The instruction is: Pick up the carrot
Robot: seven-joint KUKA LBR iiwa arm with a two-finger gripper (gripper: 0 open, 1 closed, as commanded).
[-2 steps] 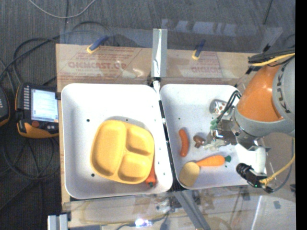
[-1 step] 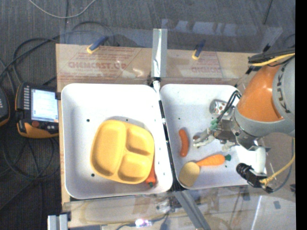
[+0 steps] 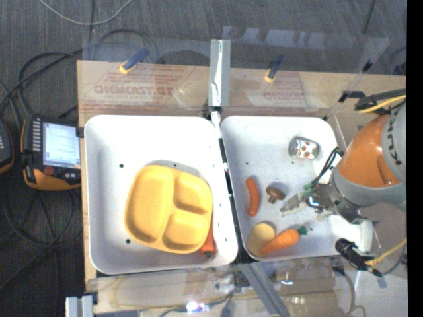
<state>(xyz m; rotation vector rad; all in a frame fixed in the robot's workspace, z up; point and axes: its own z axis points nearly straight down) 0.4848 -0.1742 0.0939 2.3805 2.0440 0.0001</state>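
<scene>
Lying low in right bin [image 3: 277, 127]: carrot [image 3: 280, 241], yellow round piece [image 3: 262, 232], sausage [image 3: 252, 196], brown lump [image 3: 275, 193], small can [image 3: 303, 148]. Holding a yellow divided plate [image 3: 169, 208]: left bin [image 3: 106, 144]. Hovering near carrot, gripper [image 3: 299, 202], finger state impossible to tell.

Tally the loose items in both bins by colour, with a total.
Yellow: 2, the plate and a round piece
Orange: 3, the carrot, a sausage, a piece under the plate's edge
Brown: 1, a mushroom
Silver: 1, a can
Total: 7
</scene>
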